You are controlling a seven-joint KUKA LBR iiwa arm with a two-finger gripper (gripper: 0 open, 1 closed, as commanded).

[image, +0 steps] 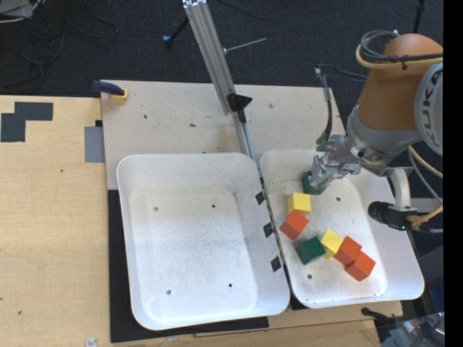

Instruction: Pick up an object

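The gripper (318,180), grip state unclear, sits over a green block (313,187) near a yellow block (299,202); "KU" marks the arm (400,92).

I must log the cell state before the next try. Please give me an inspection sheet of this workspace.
Surface: left bin and right bin side by side on a pale board.
Job's things: in the right bin, two yellow cubes, three orange cubes, one green cube, a green piece under the gripper.
Clutter: blue and yellow clamp at the board's far left corner.
Grippers: gripper low over the right bin's far end; finger state unclear.
Cables: loops above the orange band; more on the dark floor.
Surroundings: slanted aluminium bar, wooden bench on the left.
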